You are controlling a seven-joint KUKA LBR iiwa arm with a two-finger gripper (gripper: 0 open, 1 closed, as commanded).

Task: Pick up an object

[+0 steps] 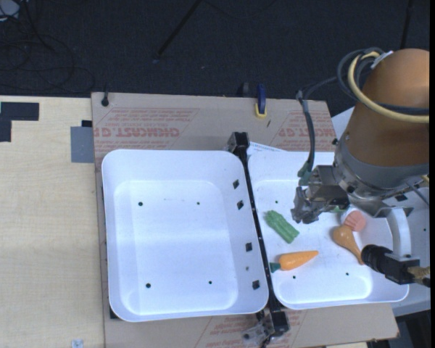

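In the right bin (326, 285) lie a green ridged piece (281, 225), an orange carrot (297, 259) with a green stem end, a tan pear-shaped piece (346, 241) and a pink piece (355, 221) partly hidden by the arm. My gripper (305, 210) hangs low over the bin, just right of the green piece and above the carrot. Its dark tips are close to the bin floor, and nothing shows between them.
The left bin (174, 238) lies beside the right one, with a black clamp strip (248, 223) between them. Both rest on a cardboard sheet (174, 122) on the wooden bench. A black cylinder (388, 261) juts over the right bin's near right corner.
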